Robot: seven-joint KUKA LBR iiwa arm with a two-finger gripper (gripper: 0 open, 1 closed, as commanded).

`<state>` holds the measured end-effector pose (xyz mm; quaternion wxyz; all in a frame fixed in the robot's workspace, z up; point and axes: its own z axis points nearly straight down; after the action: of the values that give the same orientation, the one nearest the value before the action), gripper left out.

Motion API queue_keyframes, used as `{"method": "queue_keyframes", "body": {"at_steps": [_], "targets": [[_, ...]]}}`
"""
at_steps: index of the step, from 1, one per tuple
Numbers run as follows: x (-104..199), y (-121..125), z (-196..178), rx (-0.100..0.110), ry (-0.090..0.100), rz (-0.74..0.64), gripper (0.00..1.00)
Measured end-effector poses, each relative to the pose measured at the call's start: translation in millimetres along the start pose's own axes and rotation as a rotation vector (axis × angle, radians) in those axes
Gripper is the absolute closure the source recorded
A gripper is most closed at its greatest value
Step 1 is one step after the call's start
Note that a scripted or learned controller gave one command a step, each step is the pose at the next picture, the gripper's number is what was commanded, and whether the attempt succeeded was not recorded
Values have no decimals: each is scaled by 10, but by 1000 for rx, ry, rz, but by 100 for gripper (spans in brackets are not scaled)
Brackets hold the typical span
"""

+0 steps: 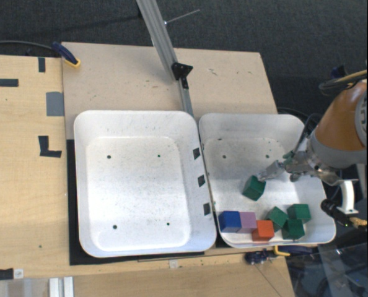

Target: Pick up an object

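Robot arm [342,129] reaches into the right bin [246,129] from the right, its gripper [272,172] low over a dark green block [254,188].

Along the bin's near edge lie a blue block [230,221], a pale purple block [248,220], an orange block [264,229] and three more green blocks [290,220], bunched together. The left bin [134,124] sits beside it on the wooden desk [134,79]; a grey metal bar [162,36] slants across the desk above.

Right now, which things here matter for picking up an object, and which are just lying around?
Job:
gripper
lone green block
blue block
purple block
orange block
green cluster
right bin

Lying about:
left bin
metal pole
blue and yellow clamp
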<state>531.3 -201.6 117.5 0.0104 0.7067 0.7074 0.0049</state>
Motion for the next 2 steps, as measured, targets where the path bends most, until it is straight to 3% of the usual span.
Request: {"method": "queue_keyframes", "body": {"at_steps": [1, 2], "targets": [[28, -9, -67, 7, 7, -1, 100], [31, 46, -493, 19, 6, -1, 100]]}}
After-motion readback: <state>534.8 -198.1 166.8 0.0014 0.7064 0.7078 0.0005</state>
